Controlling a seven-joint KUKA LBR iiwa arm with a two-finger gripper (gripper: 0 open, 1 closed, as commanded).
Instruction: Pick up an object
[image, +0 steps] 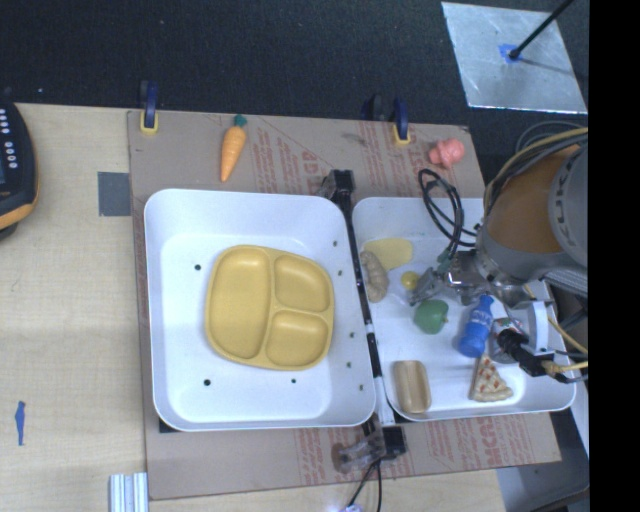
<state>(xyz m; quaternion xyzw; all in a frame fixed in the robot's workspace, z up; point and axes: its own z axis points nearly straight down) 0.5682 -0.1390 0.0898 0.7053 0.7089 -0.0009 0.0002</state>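
Right bin (560, 400) crowded — left bin's rim (170, 300) open

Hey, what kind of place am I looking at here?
Probably a robotics lab bench for grasping trials: a grey robot arm reaches over two shallow white plastic bins, one holding toy food such as a plastic pizza slice, the other a yellow divided plate.

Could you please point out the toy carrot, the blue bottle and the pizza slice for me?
toy carrot (232, 152), camera view, on its orange body.
blue bottle (474, 330), camera view, mid-body.
pizza slice (488, 381), camera view, centre of the wedge.
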